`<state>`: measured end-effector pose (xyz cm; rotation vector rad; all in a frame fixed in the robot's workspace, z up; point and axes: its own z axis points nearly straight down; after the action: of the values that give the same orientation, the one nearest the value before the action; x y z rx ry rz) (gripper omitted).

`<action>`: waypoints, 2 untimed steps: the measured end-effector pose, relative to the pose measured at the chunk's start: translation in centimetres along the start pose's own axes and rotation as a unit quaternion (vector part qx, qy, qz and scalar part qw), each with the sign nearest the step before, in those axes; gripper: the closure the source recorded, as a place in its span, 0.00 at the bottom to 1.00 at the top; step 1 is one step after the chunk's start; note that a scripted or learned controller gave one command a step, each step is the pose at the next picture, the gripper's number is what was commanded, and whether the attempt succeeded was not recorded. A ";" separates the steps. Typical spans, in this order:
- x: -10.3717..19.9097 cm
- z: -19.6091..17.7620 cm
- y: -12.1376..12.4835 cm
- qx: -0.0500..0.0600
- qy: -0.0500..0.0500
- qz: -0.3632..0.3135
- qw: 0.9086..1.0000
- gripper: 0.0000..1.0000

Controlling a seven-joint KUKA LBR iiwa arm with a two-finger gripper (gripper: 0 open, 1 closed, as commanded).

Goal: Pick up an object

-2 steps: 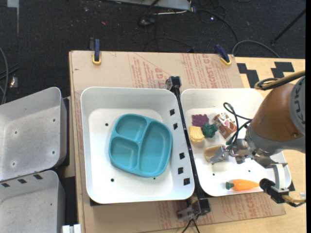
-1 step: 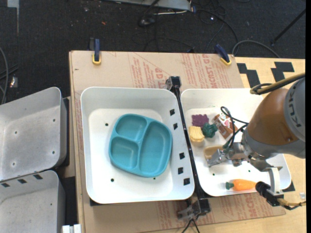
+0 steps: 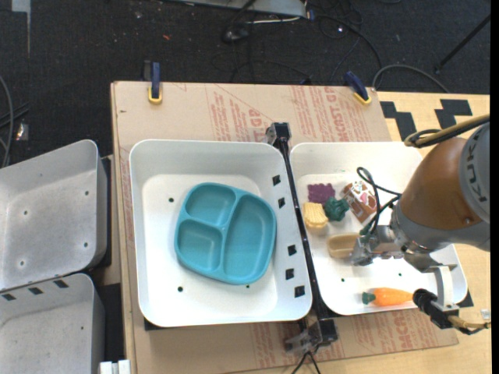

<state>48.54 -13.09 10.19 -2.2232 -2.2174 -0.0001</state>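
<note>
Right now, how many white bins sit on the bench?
2: the left bin holds a teal divided plate; the right bin holds small toy foods, under the arm.

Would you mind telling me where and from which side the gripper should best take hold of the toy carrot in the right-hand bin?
Probably at the middle of the carrot's orange body, coming straight down from above. It lies flat and lengthwise near the right bin's front wall, apart from the other toys, so fingers closing across its narrow width should find room on both sides.
</note>
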 end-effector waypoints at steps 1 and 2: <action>-0.2 -4.7 0.9 -0.003 -0.001 -0.003 1.000 1.00; -0.7 -10.3 2.0 -0.004 -0.002 -0.003 1.000 1.00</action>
<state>50.51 -13.79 20.45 -2.2224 -2.2287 -0.0046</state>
